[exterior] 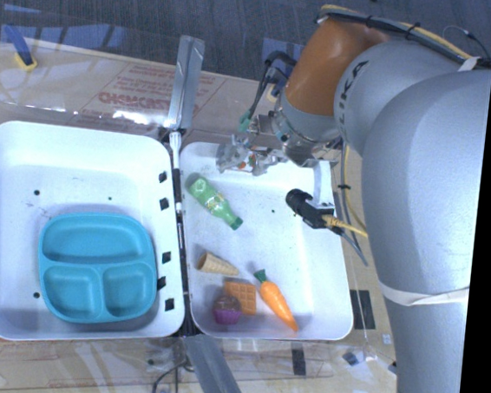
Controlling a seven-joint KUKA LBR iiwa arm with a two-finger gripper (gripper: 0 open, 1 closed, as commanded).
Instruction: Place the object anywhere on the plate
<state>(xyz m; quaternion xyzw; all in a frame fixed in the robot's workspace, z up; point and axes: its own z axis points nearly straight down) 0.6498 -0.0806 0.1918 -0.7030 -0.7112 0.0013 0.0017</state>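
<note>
The gripper is seen low over the far end of the right bin, near its back wall, and how far it is parted cannot be told from this angle; nothing can be made out held in it. The green bottle is found lying tilted on the bin floor just in front of the gripper, apart from it. Further toward the near end, a cone, a waffle piece, a purple item and a carrot are clustered together. The blue plate is set in the left bin, well apart from the gripper. The arm is bent in from the right, with its orange band raised above the wrist.
</note>
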